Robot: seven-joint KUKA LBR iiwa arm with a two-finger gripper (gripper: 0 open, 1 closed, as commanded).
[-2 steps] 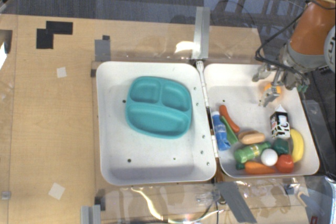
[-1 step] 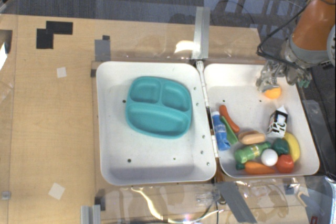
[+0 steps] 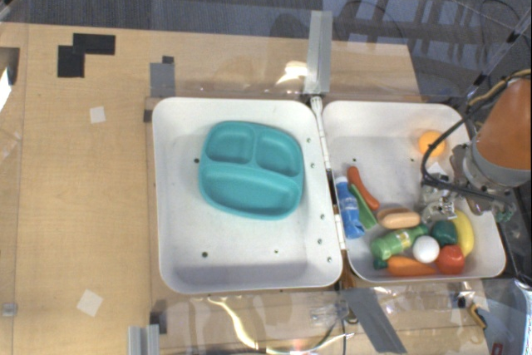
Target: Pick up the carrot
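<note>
Two white bins side by side on the bench – the left bin (image 3: 166,204) holds a teal divided plate (image 3: 250,168), lying flat near its middle. The right bin (image 3: 374,122) has all the clutter, bunched in its near half. Carrot (image 3: 362,187) lies at a slant just right of the divider, orange body with a green top end beside it, touching a blue-and-white tube (image 3: 349,209) that sits along the bin's left wall. Next to the carrot's lower end: a tan bread roll (image 3: 399,219), a green bottle-like item (image 3: 392,244), a white ball (image 3: 426,248), a second orange piece (image 3: 411,266) at the near wall, a red item (image 3: 451,258), a banana (image 3: 465,233). A small orange fruit (image 3: 431,143) sits apart, toward the far right. Arm comes in from the right, gripper (image 3: 438,204) low over the pile near the roll and the dark green piece – well right of the carrot, not on it. Fingers are lost in the clutter, so whether they're spread or closed I can't tell; nothing seen clearly between them.
</note>
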